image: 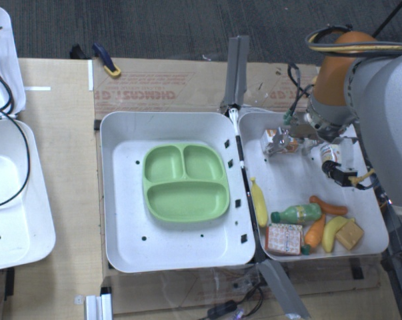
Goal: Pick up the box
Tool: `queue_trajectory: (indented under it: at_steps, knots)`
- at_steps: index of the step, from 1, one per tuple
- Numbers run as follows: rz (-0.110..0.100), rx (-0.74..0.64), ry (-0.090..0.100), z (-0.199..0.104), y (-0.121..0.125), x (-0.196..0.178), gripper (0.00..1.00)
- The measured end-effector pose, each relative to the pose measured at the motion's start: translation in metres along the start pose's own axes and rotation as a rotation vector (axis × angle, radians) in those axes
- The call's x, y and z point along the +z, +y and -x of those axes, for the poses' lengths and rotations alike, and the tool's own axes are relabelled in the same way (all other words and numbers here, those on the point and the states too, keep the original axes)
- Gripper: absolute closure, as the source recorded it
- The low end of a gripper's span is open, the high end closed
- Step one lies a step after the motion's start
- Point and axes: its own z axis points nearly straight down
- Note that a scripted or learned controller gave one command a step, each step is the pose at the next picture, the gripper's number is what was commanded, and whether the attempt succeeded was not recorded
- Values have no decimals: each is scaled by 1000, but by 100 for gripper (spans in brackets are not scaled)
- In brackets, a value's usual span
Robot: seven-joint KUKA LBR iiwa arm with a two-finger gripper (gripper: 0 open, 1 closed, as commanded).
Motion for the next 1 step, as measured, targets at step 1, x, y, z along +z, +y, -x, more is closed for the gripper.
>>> queue_trajectory:
  at_steps: [1]
  knots:
    - [-4,-1,-1,0,-1,-7,100]
